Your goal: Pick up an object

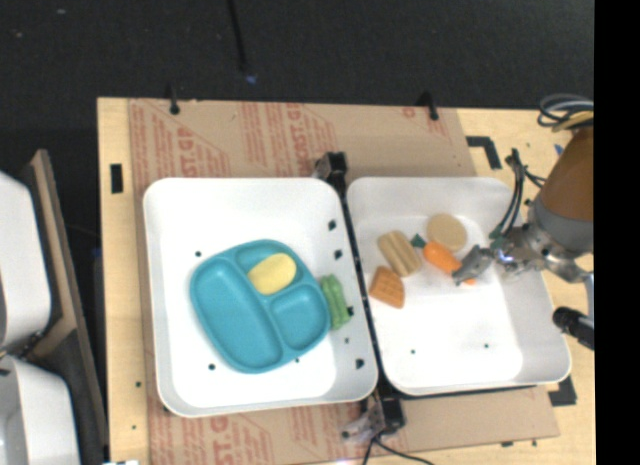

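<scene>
You have one table [200, 133], a pale wooden board, carrying two white bins side by side. The left bin [180, 213] sits toward the table's left edge, the right bin [500, 353] toward its right edge, and their inner walls touch down the middle.

In the left bin you can count three things: one blue divided plate [240, 323] lying flat near the bin's centre, one yellow lemon-shaped piece [272, 273] resting in the plate's upper compartment, and one green piece [336, 301] just beside the plate's right rim, close to the bin's right wall.

In the right bin you can count four food pieces, all gathered in its upper left part: one tan ridged piece [398, 251], one round beige piece [447, 230] nearer the far wall, one orange-brown wedge [388, 287] just below the ridged one, and one small orange carrot [439, 255] between the ridged and round pieces.

The single arm [572, 193] reaches in over the right bin's right wall, wrist low and tilted leftward. Its gripper [468, 269] sits right at the carrot's lower right end; you cannot tell whether the fingers are spread or closed, nor whether they grip the carrot
</scene>
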Available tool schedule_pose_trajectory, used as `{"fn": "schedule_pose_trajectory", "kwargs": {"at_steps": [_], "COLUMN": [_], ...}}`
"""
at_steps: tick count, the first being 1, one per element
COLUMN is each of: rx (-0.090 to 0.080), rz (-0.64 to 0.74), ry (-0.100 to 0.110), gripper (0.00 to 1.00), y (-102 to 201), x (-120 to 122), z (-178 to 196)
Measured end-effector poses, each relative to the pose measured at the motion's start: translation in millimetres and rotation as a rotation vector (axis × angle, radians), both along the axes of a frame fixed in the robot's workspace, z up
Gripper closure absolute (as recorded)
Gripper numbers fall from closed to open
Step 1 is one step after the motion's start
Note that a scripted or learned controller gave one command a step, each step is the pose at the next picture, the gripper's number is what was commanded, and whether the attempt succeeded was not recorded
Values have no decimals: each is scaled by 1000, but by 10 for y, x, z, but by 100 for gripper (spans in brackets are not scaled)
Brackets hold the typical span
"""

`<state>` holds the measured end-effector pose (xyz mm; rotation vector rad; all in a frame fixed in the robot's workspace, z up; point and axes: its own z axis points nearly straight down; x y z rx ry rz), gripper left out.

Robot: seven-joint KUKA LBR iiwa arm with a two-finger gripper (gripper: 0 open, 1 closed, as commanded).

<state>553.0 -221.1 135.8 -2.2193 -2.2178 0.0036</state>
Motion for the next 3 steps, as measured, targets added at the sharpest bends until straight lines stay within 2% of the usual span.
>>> {"fn": "schedule_pose_trajectory", "kwargs": {"at_steps": [1,2,3], "rx": [-1,-2,-2], "rz": [0,-1,0], "ry": [-3,-7,-8], "gripper": [0,100,100], "y": [-2,-11,14], "x": [-5,4,-46], "z": [-366,-242,206]}}
